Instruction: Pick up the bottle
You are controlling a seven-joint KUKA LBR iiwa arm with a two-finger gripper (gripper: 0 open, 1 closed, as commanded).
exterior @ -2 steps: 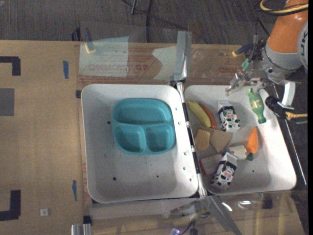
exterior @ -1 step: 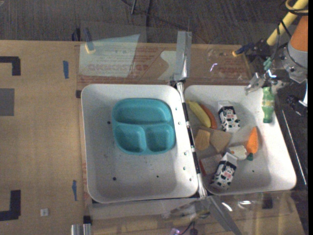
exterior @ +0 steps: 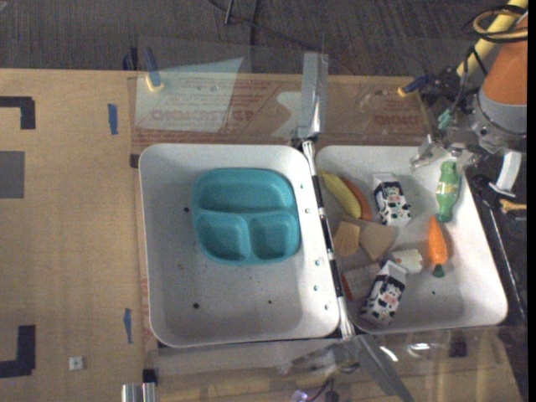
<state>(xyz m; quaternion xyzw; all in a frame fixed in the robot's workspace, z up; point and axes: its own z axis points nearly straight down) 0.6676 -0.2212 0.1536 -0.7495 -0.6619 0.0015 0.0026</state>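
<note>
Two white bins side by side on a tan counter (exterior: 67,249), dark carpet beyond the far edge. Blue tape marks and black corner marks on the counter at left. Clear plastic sheets along the far side of the bins.

Left bin (exterior: 167,308): one teal divided tray (exterior: 245,214), three compartments, nothing in them.

Right bin (exterior: 477,296): one green bottle (exterior: 447,189), lying near the far right corner, cap toward the far side. Two cow-patterned milk cartons, one (exterior: 391,200) in the middle far part, the other (exterior: 383,292) near the front. One banana (exterior: 341,193) by the left wall. One carrot (exterior: 437,244) just near of the bottle. A few tan flat pieces (exterior: 366,242) between the cartons.

Arm at far right, orange band above the wrist. Gripper (exterior: 441,145) just beyond the bottle's cap, above the bin's far rim. Cannot tell how the fingers are set; bottle on the bin floor, not grasped.
</note>
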